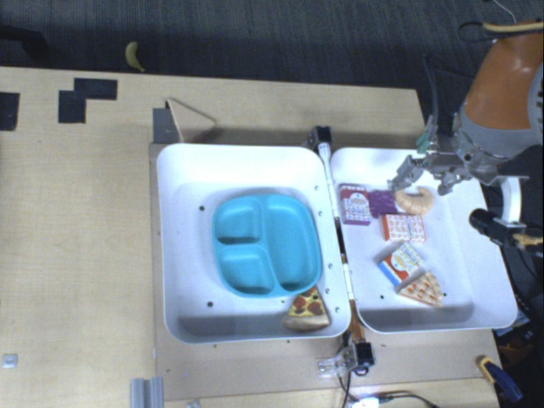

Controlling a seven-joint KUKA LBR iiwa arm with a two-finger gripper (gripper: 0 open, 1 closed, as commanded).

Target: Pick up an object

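In the camera view the gripper (427, 174) hangs over the right bin (489, 313) at about one o'clock of its floor, fingers spread apart with nothing between them, just above a pale croissant-like toy (416, 201). A purple packet (356, 204) lies at nine o'clock from the croissant, a red-and-white box (403, 227) at six, a striped carton (401, 263) and a pizza slice (422, 289) lower. The left bin (183, 304) holds a blue divided tray (266, 243). This looks like the approach step; next it likely needs lowering astride the croissant and closing
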